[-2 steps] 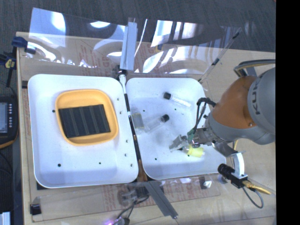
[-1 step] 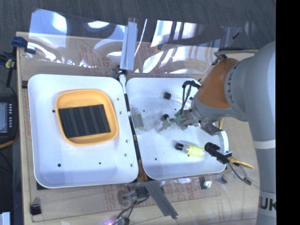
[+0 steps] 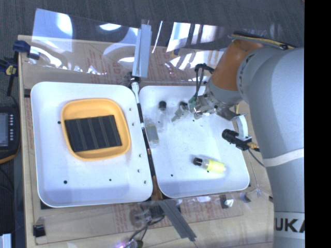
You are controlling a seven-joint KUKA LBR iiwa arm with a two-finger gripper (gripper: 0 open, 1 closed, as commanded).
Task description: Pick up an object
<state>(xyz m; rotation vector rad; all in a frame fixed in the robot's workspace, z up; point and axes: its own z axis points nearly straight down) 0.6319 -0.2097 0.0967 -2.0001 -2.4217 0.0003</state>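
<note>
In the camera view, the arm (image 3: 269, 87) is reaching in from the right over the right bin (image 3: 235, 182), and the gripper (image 3: 199, 107) is hanging low near that bin's upper edge; whether it is released or clenched cannot be told from here, since the wrist body and cabling are crowding that spot. Nothing is visibly sitting in its grasp. The likeliest thing to pick, a small yellow marker with a dark cap (image 3: 209, 164), is lying flat on the bin floor toward the lower right, well apart from the gripper. A small dark object (image 3: 162, 106) and a greyish piece (image 3: 178, 112) are lying near the upper edge, just beside the gripper, and a pale translucent item (image 3: 151, 134) is resting against the divider. The left bin (image 3: 46, 190) is holding an orange tray with a dark ribbed insert (image 3: 94, 129). The risks, as I judge them: the gripper is working close to the bin wall, so a descent there could be striking the rim or nudging the small pieces away rather than closing on them; those pieces are looking too slight to seat well; and the marker, being round, could be rolling aside if it is being approached off-centre.
</note>
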